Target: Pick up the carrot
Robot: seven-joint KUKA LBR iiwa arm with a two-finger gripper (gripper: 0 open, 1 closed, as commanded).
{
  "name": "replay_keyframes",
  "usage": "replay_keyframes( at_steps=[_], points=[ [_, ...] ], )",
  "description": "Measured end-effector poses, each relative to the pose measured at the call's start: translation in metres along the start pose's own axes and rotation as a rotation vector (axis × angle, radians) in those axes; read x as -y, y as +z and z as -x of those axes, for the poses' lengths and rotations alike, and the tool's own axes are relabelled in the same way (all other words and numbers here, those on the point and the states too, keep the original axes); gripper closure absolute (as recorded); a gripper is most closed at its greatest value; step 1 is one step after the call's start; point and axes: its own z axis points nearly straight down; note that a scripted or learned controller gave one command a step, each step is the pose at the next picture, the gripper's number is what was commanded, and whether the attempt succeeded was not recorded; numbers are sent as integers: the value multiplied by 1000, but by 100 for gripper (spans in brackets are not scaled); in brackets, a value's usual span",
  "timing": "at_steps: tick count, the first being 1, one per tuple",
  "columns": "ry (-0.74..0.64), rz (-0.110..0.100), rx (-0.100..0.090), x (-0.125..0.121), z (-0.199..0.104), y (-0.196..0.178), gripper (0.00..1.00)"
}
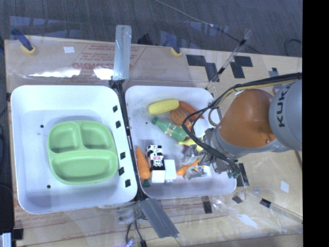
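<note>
Clearly left of the end effector, whose grip state I cannot tell, lies the carrot.

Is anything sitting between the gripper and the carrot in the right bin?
Yes. The carrot lies along the right bin's left wall, and the gripper is near the bin's lower right. Between them sit a cow-patterned toy and a white block, close beside the carrot.
</note>
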Motion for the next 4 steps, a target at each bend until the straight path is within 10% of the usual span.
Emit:
replay_keyframes(
  at_steps=[2, 3, 4],
  points=[
    [-15, -2, 5, -2, 4, -21, 100],
    [-16, -1, 4, -2, 4, -20, 0],
    [51, 2, -5, 0, 1, 12, 0]
  ],
)
